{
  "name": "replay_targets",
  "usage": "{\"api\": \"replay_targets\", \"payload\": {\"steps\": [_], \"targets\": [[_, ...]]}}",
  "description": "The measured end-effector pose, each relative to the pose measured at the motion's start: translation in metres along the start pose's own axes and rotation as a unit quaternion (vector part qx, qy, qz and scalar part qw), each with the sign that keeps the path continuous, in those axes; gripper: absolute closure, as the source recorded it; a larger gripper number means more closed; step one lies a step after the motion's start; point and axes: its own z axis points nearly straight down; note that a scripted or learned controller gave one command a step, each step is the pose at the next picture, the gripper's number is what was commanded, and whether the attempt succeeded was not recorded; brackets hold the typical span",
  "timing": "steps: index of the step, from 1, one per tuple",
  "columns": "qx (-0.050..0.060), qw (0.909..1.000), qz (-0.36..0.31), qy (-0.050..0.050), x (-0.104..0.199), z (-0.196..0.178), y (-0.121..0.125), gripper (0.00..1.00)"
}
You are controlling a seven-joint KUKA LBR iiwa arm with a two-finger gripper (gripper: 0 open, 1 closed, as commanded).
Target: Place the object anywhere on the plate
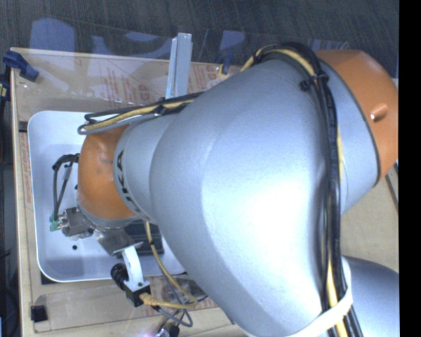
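Plate and object hidden, arm point(266, 188) covering bins point(42, 188)

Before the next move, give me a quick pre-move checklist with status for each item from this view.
1. Arm position: ok. It reaches in from the right and leans over the left bin.
2. Wrist over the bin: ok. The orange band and wrist hardware sit above the bin floor.
3. Object location: cannot tell. The arm covers most of the bin.
4. Plate location: cannot tell, for the same reason.
5. Grasp state: cannot tell.
6. Cables: ok. The yellow and black lines run along the arm, with a loose loop near the bin's front edge worth watching.
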Motion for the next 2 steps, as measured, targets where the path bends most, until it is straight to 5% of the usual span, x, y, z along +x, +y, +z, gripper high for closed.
{"api": "replay_targets", "payload": {"steps": [1, 2], "targets": [[-0.003, 0.9761, -0.217, 0.0, -0.053, -0.065, -0.01, 1.0], [0.0, 0.999, -0.044, 0.0, -0.032, 0.01, -0.007, 1.0]]}}
